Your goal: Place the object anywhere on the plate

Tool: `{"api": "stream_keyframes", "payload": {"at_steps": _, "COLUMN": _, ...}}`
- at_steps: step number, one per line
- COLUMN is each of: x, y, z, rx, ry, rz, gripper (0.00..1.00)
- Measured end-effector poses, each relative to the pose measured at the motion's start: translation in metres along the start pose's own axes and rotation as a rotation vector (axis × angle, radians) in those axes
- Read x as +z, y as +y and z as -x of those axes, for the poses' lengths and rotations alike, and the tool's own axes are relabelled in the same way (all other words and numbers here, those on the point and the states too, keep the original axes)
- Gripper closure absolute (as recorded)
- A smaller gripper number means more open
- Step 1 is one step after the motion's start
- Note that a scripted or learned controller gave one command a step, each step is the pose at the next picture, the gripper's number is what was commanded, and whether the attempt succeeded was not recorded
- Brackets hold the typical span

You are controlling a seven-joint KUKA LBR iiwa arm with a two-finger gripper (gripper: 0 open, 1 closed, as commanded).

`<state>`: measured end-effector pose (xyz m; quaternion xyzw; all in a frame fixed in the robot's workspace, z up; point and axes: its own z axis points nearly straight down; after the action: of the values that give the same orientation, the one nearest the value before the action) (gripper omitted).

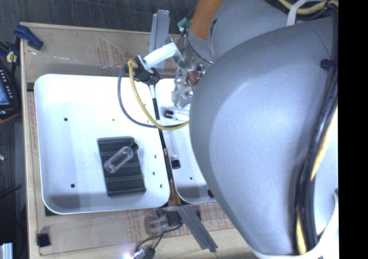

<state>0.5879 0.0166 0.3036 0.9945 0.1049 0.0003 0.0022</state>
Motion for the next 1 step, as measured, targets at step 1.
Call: {"api": "stream_keyframes", "payload": {"at_steps": 1, "x": 0.0627, "y": 0.0525, "z": 0.122, "rx": -0.049, "ry": -0.006, "rz": -0.01, "gripper": 1.0}}
